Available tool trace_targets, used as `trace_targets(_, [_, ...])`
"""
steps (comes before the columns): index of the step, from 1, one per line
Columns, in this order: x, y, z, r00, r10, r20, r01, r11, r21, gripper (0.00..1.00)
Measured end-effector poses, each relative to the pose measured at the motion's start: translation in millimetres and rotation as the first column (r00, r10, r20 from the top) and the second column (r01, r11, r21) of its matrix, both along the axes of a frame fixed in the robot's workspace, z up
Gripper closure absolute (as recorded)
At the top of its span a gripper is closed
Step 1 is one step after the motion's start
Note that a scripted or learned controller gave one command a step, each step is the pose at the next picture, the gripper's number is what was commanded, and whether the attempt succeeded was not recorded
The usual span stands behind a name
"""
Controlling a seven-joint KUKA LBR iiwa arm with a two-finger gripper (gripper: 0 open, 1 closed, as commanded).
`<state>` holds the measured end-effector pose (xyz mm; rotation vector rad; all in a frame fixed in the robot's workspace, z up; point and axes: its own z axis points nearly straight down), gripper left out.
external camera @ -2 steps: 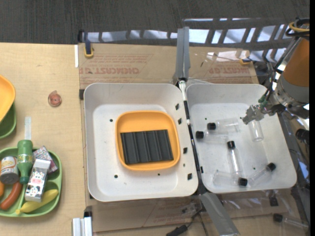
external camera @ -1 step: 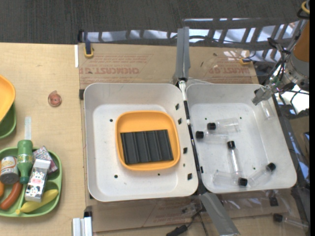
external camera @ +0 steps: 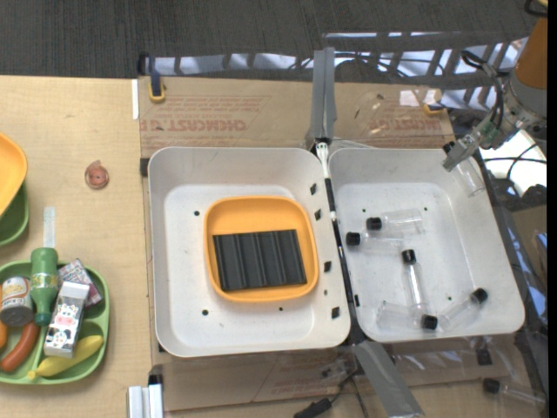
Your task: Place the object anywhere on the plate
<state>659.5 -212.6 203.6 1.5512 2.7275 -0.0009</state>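
A dark grey carpeted floor (external camera: 218, 11) runs along the far side. Brown cardboard sheeting (external camera: 226, 120) covers the bench beneath the bins, and a pale wooden tabletop (external camera: 70, 129) lies to the left, evenly lit from above without strong shadows

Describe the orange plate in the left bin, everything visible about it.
The orange plate is a rounded square dish with a raised rim, plastic by the look of it, lying flat and right side up near the middle of the left bin. A dark grey ribbed insert with lengthwise grooves covers most of its floor, sitting toward the near edge and leaving a bare orange strip at the far side. Nothing else rests on it. The clear vials with black caps lie in the right bin, apart from it.
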Motion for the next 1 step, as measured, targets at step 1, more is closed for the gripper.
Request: trace_targets(1, [0.0, -9.2, 127.4, 0.998, 0.069, -0.003, -0.069, 0.998, 0.001, 1.0])
